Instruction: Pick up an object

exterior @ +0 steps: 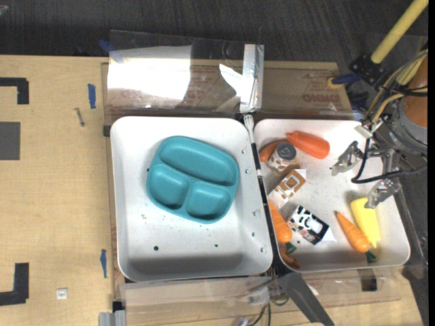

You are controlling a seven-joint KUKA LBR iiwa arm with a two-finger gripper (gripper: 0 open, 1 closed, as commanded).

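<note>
Near carrot [355,231] and corn [366,220] lie touching in right bin [326,126]; hand [363,175] hangs wide just above, likely poised to grasp.

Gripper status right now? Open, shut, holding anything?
Gripper: open, nothing between its fingers, above the right bin near the yellow toy corn.

Pincer [362,175] at right, fingers apart, empty
</note>
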